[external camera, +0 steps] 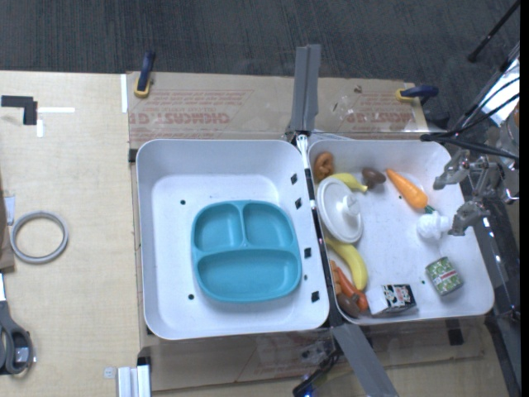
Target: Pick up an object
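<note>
1. Camera view from above: two white bins sit side by side, the left bin (157, 222) bearing only a blue divided plate (245, 251), the right bin (471, 304) crowded with small things, likely so that picks come from one side and drops go to the other.
2. Candidates in the right bin: a carrot (407, 188) at the far side, a banana (354, 263) by the divider, a white lidded cup (341, 211), a green can (444, 275) and a small carton (398, 298) near the front.
3. At the right rim, the pincer (459, 195) hangs (cables clutter it); whether it is spread or pressed together I cannot tell.
4. Nearest it lie the carrot, just left, and a small white object (431, 225) just beside it.
</note>
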`<state>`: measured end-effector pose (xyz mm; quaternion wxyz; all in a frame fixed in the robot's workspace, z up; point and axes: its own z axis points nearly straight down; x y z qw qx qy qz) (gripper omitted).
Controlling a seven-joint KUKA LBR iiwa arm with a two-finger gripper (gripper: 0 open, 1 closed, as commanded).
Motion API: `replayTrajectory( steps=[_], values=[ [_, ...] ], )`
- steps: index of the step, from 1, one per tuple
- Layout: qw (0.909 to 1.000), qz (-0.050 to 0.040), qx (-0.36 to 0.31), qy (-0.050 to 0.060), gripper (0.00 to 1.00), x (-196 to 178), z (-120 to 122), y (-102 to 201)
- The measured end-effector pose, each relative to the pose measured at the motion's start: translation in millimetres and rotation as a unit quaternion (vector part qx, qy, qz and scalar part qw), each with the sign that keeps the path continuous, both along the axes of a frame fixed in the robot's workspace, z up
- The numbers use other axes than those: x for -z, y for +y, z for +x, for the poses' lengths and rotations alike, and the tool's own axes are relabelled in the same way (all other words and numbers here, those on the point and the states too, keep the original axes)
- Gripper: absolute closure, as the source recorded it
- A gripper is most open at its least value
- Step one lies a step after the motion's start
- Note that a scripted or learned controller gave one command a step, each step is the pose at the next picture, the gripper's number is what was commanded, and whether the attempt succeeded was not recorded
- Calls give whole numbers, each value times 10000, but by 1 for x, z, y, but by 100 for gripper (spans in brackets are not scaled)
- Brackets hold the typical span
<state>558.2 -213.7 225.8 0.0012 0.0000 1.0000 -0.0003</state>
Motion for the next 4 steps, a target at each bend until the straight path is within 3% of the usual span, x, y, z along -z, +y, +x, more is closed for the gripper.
replayTrajectory(
  steps=[1, 2, 3, 4],
  values=[
    [9999, 0, -137, -1, 0, 128, 6, -7],
    [9980, 2, 639, -11, 0, 133, 45, 59],
    [9950, -1, 994, -12, 0, 133, 40, -9],
    [9967, -4, 809, -20, 0, 132, 92, -8]
  ],
)
